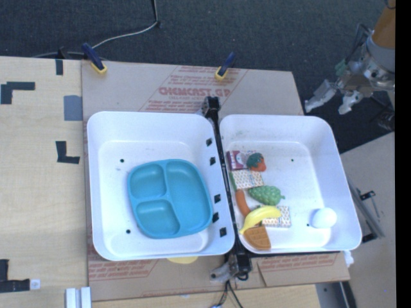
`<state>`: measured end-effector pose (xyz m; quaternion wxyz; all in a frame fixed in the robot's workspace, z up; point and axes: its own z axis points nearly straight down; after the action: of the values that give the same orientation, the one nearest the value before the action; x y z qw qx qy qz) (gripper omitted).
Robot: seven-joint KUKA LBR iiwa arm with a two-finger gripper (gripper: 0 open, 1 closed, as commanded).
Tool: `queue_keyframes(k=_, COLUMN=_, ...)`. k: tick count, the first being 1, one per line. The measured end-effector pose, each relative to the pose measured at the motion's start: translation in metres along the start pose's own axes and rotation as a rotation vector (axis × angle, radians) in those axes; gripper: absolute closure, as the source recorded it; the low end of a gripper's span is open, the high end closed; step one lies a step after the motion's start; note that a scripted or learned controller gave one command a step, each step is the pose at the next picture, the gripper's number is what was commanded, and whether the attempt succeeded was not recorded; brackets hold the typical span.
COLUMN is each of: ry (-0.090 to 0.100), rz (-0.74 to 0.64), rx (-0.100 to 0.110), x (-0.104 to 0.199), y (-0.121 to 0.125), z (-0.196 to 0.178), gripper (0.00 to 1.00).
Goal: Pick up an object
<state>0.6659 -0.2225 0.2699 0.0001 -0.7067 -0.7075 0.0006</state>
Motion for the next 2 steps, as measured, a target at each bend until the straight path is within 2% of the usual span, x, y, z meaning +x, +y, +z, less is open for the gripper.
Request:
queue_keyframes(k=1, ry=0.002, rz=-0.001, rx=0.003, x=0.076, y=-0.026, z=0.105, gripper=0.00)
queue_keyframes(k=2, ry=-0.002, rz=0.000, rx=-0.008, x=0.118, y=-0.027, z=0.180, gripper=0.00)
